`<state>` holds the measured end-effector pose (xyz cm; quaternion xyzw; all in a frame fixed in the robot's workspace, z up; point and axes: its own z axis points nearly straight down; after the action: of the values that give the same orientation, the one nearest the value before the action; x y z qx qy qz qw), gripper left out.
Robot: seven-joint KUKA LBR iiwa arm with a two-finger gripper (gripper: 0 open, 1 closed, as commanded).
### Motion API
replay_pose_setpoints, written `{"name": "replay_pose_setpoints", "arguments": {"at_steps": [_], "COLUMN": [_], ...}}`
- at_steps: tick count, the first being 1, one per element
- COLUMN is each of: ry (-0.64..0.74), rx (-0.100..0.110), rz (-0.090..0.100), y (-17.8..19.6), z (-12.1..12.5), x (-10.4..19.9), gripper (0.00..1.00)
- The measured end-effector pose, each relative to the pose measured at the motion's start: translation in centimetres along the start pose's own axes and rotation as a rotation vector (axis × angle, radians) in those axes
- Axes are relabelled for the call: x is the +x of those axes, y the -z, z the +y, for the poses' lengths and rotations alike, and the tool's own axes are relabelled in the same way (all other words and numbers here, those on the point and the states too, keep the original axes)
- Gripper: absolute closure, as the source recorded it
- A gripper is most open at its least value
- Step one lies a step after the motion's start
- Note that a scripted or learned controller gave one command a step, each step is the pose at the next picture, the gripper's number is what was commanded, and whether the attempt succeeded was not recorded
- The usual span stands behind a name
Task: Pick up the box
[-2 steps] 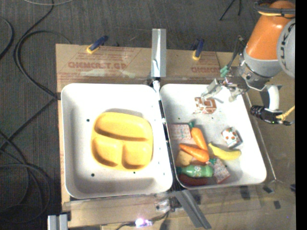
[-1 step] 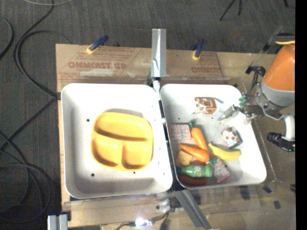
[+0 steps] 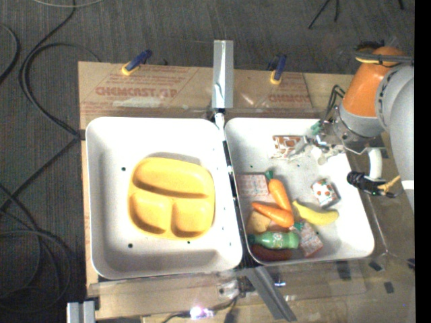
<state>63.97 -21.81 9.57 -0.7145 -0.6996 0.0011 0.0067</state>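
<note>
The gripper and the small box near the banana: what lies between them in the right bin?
In the camera view, bare white bin floor separates the gripper from the small box. The banana lies beyond the box.

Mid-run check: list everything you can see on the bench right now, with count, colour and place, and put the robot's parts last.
white bins: 2, white, side by side on the bench
divided plate: 1, yellow, middle of the left bin
small box: 1, white with red marks, right side of the right bin
carton: 1, white and brown, top of the right bin, beside the gripper
carrots: 2, orange, centre of the right bin
banana: 1, yellow, below the small box
bottle: 1, green, near edge of the right bin
clamps: 2, blue and yellow, far edge of the bench
arm: 1, grey with orange band, right
gripper: 1, dark, over the right bin's top right
</note>
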Motion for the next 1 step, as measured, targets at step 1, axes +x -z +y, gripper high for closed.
{"name": "replay_pose_setpoints", "arguments": {"at_steps": [1], "ry": [-0.086], "rx": [0.051], "rz": [-0.021], "y": [-0.37], "z": [1.46], "x": [1.34], "gripper": [0.0]}}
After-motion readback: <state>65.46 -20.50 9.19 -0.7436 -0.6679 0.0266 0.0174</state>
